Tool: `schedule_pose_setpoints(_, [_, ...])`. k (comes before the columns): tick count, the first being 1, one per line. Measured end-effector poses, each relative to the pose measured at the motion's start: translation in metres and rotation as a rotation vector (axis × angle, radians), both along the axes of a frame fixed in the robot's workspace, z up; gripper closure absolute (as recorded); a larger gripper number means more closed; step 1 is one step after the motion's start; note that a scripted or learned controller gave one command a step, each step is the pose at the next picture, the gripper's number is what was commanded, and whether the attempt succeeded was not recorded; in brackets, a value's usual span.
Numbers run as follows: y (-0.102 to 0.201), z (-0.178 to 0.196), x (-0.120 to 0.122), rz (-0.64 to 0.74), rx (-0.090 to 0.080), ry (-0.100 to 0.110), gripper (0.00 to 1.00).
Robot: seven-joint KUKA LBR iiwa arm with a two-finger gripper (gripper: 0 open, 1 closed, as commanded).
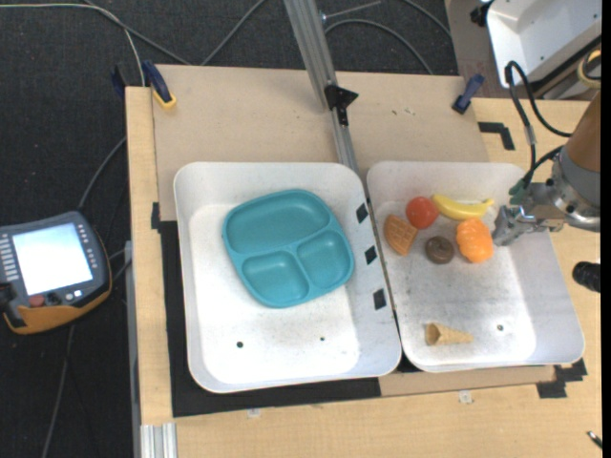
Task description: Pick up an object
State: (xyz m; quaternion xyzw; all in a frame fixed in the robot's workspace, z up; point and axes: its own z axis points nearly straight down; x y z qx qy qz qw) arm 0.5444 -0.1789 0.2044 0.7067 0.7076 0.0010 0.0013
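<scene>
The right bin [535,342] holds a yellow banana [462,205], a red tomato [422,211], an orange fruit [474,240], a brown round piece [439,249], a tan croissant-like piece [400,234] and a small cone [446,333] near its front. My gripper [506,225] reaches in from the right and sits just right of the orange fruit, close to the banana's right end. I see nothing held between its fingers.
The left bin [215,351] holds a teal divided plate [287,246]. A metal pole [320,55] slants up from between the bins. Blue clamps [159,86] sit at the bench's back corners. A teach pendant [50,267] lies off the bench at the left.
</scene>
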Motion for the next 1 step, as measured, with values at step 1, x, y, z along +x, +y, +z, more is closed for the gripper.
schedule_pose_setpoints(1, [0.0628, -0.0007, -0.0030, 0.005, 0.004, 0.005, 1.00])
